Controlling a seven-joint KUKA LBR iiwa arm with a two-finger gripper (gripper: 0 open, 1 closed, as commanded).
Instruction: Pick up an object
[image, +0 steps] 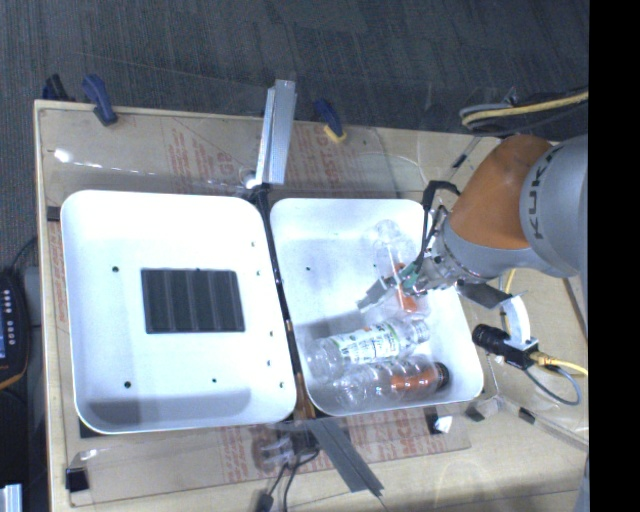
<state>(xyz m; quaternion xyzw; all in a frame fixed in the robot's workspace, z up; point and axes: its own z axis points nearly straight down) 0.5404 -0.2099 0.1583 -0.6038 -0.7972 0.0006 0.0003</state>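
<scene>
The arm (520, 205) reaches over the right bin (300, 250), with the gripper (405, 285) low near the bin's middle, toward its right wall. How wide it stands, or whether it has hold of anything, cannot be told from here, since clear plastic blurs that spot. The likely targets are clear bottles: one with a white label (365, 347) and one with an orange-brown end (400, 380), lying touching along the bin's front wall, and another clear piece (388, 238) toward the back. The risk, as I judge it, is slipping: smooth, round, crowded bottles may roll or squirt away.
</scene>
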